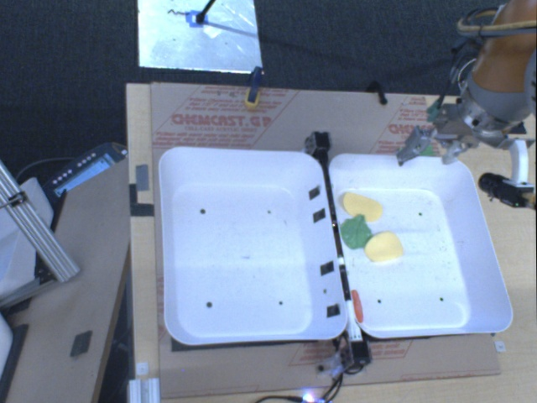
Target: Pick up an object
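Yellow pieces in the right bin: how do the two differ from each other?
The upper yellow piece lies nearer the divider and the bin's back wall; the lower yellow piece sits further forward and to the right. The upper one looks flatter and more elongated, the lower one rounder. Both are pale yellow, both border the green piece between them, and both lie apart from the gripper.

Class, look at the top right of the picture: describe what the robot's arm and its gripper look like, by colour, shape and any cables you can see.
The arm is rounded and bulky, with an orange band above a grey wrist section. Thin yellowish cables loop along its upper edge. Below the wrist sits a grey metal gripper with angular parts, a small green patch on its side, and two short jaws pointing outward.
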Available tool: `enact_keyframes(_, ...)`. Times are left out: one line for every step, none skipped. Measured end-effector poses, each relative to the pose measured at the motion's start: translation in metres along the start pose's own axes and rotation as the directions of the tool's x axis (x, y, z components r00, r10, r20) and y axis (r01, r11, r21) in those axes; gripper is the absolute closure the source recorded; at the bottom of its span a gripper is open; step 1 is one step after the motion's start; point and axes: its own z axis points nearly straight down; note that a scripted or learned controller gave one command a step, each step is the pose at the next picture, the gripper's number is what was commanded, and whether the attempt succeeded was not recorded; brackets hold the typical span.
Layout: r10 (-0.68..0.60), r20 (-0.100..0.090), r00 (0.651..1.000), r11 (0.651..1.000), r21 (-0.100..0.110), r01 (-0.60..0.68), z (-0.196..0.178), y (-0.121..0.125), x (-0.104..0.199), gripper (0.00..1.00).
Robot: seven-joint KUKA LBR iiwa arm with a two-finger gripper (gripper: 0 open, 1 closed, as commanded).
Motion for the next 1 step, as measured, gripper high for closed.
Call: enact_keyframes(-0.009,-0.001,1.000,1.000,-0.013,0.009,-0.1020,0.0208,0.0660,0.00)
